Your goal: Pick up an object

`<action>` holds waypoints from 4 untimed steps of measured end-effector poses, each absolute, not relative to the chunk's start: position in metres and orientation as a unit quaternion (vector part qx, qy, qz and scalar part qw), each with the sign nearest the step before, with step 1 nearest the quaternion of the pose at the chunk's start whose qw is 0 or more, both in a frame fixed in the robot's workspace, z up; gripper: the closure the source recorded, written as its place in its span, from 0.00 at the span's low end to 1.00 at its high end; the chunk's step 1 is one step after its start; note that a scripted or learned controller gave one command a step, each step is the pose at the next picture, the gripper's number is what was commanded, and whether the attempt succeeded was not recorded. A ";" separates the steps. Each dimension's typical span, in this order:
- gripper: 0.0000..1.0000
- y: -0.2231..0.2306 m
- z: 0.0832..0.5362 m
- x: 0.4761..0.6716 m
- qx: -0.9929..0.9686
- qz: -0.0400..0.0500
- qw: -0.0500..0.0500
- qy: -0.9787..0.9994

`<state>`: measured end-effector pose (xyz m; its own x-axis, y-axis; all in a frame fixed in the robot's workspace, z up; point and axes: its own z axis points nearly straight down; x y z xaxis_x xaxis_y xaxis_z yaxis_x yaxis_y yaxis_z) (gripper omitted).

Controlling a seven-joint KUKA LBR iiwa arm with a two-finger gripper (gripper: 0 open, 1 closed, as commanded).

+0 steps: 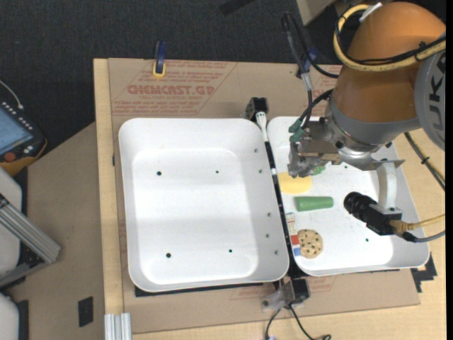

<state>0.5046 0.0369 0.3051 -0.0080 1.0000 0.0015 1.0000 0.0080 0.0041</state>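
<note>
yellow block (296, 184) beside green cylinder (314, 203), cookie (309, 243)

The arm (382, 69) hides much of the right bin (396, 257) and the yellow block's (296, 184) top.

Cardboard-topped bench (177, 83) — two white bins (141, 190), side by side

We see an evenly bright scene lit from above. The left bin (191, 204) glares nearly blown-out white, with a soft grey shadow along its upper half. The arm (386, 69) casts a faint shadow beneath it. Focus is slightly soft throughout, the dark floor (71, 20) grainy.
</note>
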 end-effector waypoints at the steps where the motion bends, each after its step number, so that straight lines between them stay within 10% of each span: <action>1: 1.00 0.030 0.378 0.479 0.707 0.004 0.003 0.708; 4: 1.00 0.036 0.389 0.480 0.707 0.000 0.001 0.708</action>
<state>0.4800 0.0356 0.3888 -0.0014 1.0000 -0.0007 1.0000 0.0014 0.0019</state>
